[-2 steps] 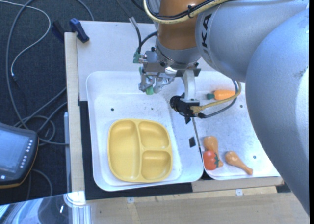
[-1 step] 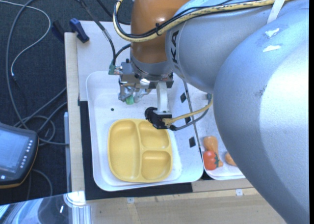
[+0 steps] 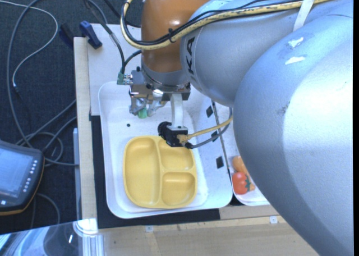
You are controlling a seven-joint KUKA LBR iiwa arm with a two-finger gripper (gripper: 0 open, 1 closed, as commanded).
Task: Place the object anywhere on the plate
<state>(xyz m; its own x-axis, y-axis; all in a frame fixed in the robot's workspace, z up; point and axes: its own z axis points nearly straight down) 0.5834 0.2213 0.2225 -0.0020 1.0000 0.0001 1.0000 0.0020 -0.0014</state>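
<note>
A yellow plate [image 3: 160, 172] with three compartments lies in the near part of the left white bin [image 3: 112, 193]. My gripper [image 3: 142, 106] hangs over the far part of that bin, just beyond the plate's far rim. A small green object [image 3: 142, 113] shows right at the gripper's tip, partly hidden by it. I cannot tell whether it is held or resting on the bin floor. The orange band [image 3: 168, 24] and grey arm cover most of the right side.
In the right bin [image 3: 247, 199], a red tomato-like item [image 3: 240, 183] and an orange piece [image 3: 238, 164] peek out beside the arm. A black cable fitting [image 3: 170, 133] hangs over the plate's far rim. Cables and a blue clip [image 3: 90, 33] lie beyond the bench.
</note>
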